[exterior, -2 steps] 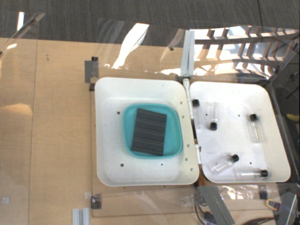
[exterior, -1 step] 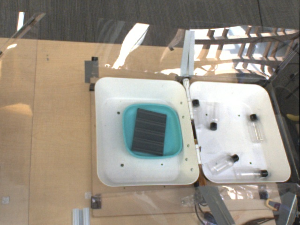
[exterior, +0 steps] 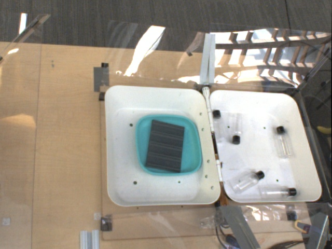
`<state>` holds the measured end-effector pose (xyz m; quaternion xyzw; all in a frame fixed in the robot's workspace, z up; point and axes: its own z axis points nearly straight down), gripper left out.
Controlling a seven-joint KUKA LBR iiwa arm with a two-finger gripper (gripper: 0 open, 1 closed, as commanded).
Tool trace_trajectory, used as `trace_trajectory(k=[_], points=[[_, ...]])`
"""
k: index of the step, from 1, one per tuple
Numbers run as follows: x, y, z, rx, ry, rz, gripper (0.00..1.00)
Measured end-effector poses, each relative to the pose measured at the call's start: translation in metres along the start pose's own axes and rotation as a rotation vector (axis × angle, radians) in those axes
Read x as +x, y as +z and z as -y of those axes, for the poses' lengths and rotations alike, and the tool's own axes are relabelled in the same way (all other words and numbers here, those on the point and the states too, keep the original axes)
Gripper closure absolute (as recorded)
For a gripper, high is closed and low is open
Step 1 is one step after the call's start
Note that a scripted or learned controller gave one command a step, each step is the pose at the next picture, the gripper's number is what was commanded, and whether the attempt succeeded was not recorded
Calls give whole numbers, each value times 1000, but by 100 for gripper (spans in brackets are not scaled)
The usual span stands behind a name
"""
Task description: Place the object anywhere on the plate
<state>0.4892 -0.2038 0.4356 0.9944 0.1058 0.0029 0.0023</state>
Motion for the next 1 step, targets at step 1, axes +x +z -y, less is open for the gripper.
trace_trajectory(k=[1], points=[[0,0,0,0,0,0,0]])
